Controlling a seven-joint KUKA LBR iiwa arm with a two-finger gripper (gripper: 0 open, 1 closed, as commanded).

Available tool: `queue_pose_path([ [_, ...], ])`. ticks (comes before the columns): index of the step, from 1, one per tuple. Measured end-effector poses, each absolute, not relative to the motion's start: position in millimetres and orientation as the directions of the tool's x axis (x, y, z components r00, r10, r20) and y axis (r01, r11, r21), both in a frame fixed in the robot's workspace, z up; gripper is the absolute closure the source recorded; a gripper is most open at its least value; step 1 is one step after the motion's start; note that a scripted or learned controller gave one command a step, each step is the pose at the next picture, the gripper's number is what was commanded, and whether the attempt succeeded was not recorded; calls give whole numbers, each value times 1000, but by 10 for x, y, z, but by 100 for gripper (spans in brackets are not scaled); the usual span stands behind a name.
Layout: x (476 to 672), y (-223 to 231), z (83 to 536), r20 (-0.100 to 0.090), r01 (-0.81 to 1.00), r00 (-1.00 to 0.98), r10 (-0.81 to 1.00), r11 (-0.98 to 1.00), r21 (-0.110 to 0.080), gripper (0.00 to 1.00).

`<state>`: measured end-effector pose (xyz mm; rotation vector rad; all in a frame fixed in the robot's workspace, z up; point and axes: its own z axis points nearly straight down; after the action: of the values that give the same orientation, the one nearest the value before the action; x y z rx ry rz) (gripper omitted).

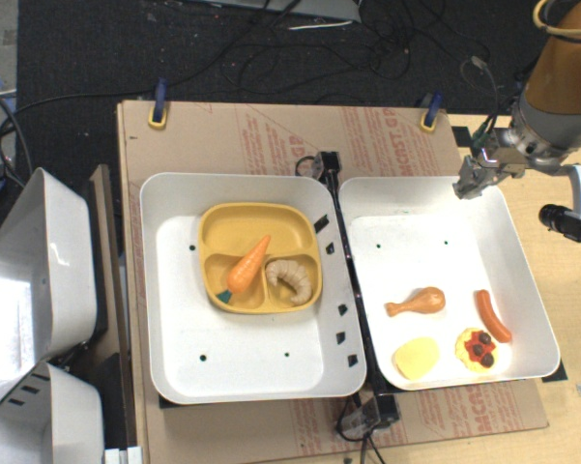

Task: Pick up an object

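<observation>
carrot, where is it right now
The carrot lies in the yellow divided plate in the left bin of the camera view, tip toward the plate's upper right, just left of the shrimp.
</observation>
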<state>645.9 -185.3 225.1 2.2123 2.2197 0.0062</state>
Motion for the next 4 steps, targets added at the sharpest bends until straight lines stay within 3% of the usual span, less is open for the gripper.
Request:
queue_pose_path([
  [1, 6469, -1853, 2424, -2, 1000, -3, 1000, 3, 4, 100],
  [2, 6376, -1301, 2512, 2, 1000, -8, 1000, 8, 1, 100],
  [4, 5998, -296, 2299, 2, 1000, -8, 1000, 8, -3, 100],
])
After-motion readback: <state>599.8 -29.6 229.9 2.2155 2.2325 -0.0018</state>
